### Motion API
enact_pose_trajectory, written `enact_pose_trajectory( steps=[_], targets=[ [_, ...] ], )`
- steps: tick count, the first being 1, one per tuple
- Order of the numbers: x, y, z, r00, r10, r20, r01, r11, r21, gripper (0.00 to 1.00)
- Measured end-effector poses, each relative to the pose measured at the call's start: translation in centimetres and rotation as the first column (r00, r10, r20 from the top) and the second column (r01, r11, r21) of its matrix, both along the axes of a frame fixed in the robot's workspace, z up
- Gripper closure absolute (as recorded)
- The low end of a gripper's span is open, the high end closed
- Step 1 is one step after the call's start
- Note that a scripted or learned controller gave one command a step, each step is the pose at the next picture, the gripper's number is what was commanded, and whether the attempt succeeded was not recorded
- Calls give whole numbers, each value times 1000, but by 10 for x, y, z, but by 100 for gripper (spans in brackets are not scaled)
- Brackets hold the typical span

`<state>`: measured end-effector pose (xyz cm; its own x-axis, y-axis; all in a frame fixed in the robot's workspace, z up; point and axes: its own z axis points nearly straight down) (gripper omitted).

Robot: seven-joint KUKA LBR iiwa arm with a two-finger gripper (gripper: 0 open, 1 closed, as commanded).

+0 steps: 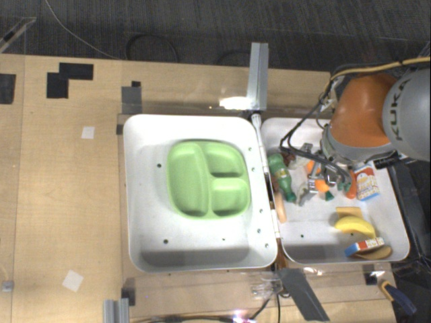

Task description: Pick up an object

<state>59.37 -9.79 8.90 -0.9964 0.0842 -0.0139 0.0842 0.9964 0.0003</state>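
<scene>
**Gripper low over the crowded right bin, its grasp unreadable**

Gripper (322,184) metalwork hangs low in the right bin (397,210), just under the orange band (358,113) of the arm, and we cannot tell whether it is released, clenched or grasping anything: the wrist and a loop of black cable (301,128) cover most of it, and the parts that show blur into the clutter beneath.

Nearest us in that bin, against the front wall, lies a brown and blue item (367,247) we cannot identify. Just behind it sits a yellow banana (353,225), with a flat yellow piece (348,211) touching its far side. Further back, beside the gripper, a small carton (366,184) with red and white print is partly tucked under the arm. Small orange pieces (322,188) lie right at the gripper, too jumbled to separate. A green bottle (283,179) lies along the bin's left side, near a thin pale stick (279,208) by the dividing wall.

We see a green divided tray (207,178) resting in the middle of the left bin (145,180), well apart from the arm.
</scene>
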Motion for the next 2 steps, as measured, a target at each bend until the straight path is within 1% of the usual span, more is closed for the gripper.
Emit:
enact_pose_trajectory(
  steps=[1,2],
  targets=[
    [4,1,12,1000,7,12,-7,1000,-1,100],
    [38,14,132,983,-184,-6,184,983,2,100]
  ],
)
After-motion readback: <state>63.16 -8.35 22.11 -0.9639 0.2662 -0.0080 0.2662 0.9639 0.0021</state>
